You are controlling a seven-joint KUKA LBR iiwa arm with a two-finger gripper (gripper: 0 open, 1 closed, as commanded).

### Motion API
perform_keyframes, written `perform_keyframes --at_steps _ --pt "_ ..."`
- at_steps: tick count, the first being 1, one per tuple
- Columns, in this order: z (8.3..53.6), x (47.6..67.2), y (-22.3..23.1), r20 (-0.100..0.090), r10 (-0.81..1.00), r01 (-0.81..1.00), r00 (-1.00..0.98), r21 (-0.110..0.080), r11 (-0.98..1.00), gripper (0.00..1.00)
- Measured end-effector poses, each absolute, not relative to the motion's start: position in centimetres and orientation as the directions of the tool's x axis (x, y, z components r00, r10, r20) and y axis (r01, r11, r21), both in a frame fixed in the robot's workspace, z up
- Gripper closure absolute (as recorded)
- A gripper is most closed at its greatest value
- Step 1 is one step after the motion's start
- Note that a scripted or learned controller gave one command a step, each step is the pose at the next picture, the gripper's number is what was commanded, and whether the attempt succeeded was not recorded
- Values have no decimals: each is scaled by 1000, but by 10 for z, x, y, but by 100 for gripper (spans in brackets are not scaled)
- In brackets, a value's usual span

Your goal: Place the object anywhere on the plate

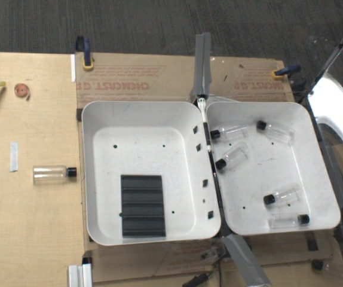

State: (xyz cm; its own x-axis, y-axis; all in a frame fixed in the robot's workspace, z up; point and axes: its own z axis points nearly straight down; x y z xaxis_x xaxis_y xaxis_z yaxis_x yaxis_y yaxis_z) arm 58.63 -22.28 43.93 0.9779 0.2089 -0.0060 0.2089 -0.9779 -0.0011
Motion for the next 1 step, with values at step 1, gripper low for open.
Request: perform_keyframes --at_steps 1 --pt "435 621 -206 -5 204 204 979 -1 -979 0"
